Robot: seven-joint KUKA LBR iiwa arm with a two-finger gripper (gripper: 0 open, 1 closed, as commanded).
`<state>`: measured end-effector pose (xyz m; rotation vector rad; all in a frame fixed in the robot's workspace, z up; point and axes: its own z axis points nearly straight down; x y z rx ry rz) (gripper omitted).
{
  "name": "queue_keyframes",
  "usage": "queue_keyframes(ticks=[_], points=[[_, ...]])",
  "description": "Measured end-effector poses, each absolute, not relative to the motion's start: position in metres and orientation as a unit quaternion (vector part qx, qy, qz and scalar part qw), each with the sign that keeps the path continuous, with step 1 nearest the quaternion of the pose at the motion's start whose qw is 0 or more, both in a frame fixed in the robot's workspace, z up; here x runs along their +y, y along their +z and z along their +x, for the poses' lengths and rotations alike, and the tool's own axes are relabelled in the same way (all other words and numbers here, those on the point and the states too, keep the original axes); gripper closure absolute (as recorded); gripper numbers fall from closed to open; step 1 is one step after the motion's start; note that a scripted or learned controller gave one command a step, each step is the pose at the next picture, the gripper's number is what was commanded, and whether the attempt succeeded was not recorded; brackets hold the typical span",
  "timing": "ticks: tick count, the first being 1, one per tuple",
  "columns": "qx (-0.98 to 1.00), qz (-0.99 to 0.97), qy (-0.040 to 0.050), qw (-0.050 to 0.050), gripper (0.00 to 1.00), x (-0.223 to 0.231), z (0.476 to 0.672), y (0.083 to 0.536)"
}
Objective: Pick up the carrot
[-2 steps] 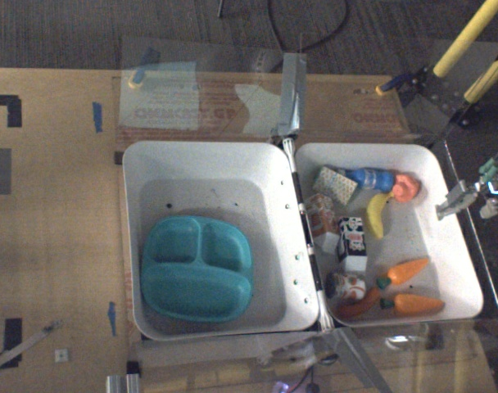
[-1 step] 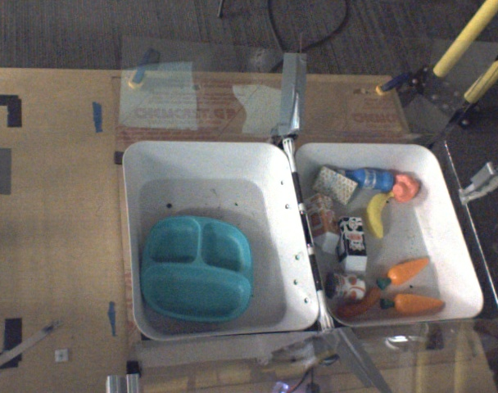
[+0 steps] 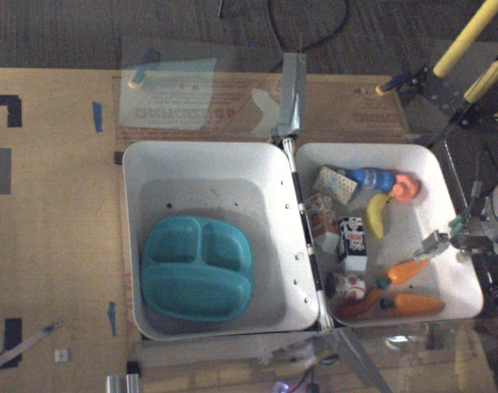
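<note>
gripper (image 3: 442, 241) by R bin (image 3: 445, 164), 2 carrots (image 3: 409, 270), 1 banana (image 3: 377, 214)

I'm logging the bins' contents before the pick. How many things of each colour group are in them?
Teal divided plate: 1
Orange carrots: 2
Yellow banana: 1
Blue bottle: 1
Other mixed-colour toys and small cartons, roughly: 6
Total: about 11
</note>
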<state>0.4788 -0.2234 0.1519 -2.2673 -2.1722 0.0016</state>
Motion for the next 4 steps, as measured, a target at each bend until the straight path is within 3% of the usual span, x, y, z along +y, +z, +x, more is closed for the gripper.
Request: queue_keyframes(ticks=[1,2,3,4], points=[[-0.620,-0.785,0.0005,0.002,0.00,-0.188,0.479,0.114],[-0.608,-0.794,-0.0019,0.000,0.00,-0.190,0.481,0.088],[-0.607,-0.795,-0.0031,-0.003,1.00,-0.193,0.482,0.099],[-0.568,-0.823,-0.0002,0.000,1.00,-0.123,0.501,0.211]])
